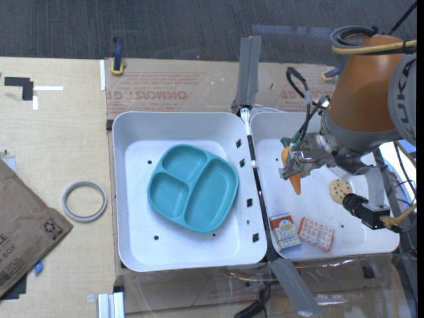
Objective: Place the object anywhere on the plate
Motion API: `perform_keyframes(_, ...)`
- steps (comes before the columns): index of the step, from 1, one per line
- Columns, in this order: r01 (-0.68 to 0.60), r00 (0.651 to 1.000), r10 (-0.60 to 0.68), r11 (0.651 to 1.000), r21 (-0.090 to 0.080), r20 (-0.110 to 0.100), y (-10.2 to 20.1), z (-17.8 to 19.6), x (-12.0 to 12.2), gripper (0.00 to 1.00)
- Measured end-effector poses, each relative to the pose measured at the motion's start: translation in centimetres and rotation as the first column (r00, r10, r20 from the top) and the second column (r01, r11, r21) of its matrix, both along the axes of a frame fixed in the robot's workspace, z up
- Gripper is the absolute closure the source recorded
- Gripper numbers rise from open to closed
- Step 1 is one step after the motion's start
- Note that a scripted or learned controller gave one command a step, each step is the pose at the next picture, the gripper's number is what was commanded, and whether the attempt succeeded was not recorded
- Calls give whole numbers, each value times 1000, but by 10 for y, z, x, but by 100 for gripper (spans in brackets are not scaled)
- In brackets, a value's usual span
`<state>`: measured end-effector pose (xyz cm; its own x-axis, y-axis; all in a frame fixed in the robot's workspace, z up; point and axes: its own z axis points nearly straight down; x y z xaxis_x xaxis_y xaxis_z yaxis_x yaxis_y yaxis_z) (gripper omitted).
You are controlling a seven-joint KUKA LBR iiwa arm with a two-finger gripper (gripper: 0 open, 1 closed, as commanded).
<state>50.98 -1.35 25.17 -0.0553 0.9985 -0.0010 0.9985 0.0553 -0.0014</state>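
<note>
The desk (53, 131) carries two white bins side by side. The left bin (132, 197) holds a teal divided plate (193, 187), which lies flat. The arm (368, 85) reaches over the right bin (271, 144), where the claw (295, 165) is clenched on an orange carrot (295, 179). A round cookie (340, 190) and two small packets (301, 232) lie nearby.

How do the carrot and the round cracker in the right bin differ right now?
The carrot is orange, long and tapered; the cracker is pale, flat and round with dark specks. The carrot sits right at the gripper, which seems to have it between its fingers, while the cracker lies loose on the bin floor, apart from the gripper. Both are in the right bin, not on the plate.
</note>
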Motion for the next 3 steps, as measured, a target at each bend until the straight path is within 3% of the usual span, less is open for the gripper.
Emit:
perform_keyframes(1,-207,978,207,978,-1,0,-75,84,47,100)
perform_keyframes(2,-273,962,273,962,1,-2,18,-32,51,100)
perform_keyframes(3,-57,998,57,998,0,-3,50,-32,-3,100)
